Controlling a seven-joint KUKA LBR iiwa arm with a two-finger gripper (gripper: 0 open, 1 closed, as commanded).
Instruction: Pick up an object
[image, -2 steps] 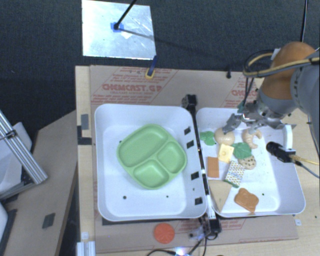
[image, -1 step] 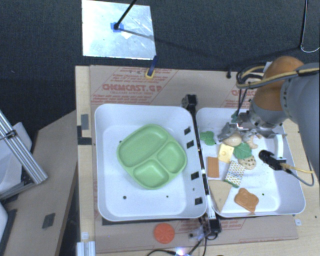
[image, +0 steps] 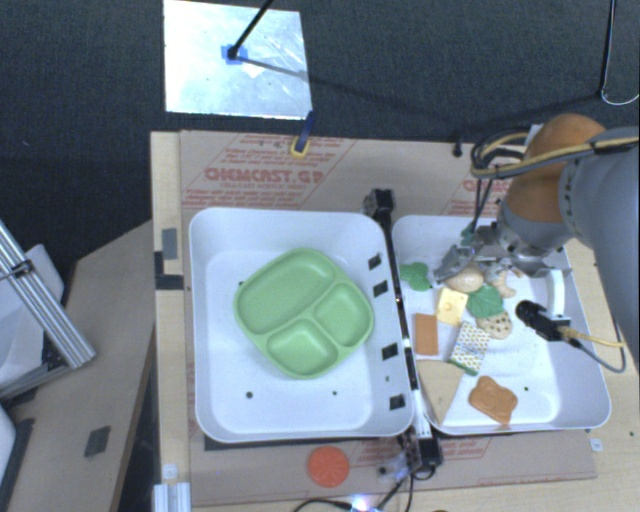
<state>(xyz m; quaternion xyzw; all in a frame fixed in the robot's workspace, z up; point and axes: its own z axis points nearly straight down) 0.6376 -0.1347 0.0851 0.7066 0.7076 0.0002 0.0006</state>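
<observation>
In the right bin (image: 585, 400), the gripper (image: 462, 262), whose state I cannot tell, hovers over small toy foods; the yellow cheese piece (image: 452, 305) looks light, stiff, best pinched across its edges.

Grey arm reaching from right, tool (image: 462, 262) lowered leftward

You see two smooth white plastic bins (image: 290, 225), faintly glossy, on a matt brown cardboard sheet (image: 260, 170) printed in red. At nine o'clock in the left bin lies a pale green divided plate (image: 303, 313) of smooth, satiny plastic. At twelve o'clock, a crinkled foil-like square (image: 237, 60) shines against dark, matt, rough carpet (image: 80, 110). The arm (image: 600, 200) looks smooth grey metal.
</observation>
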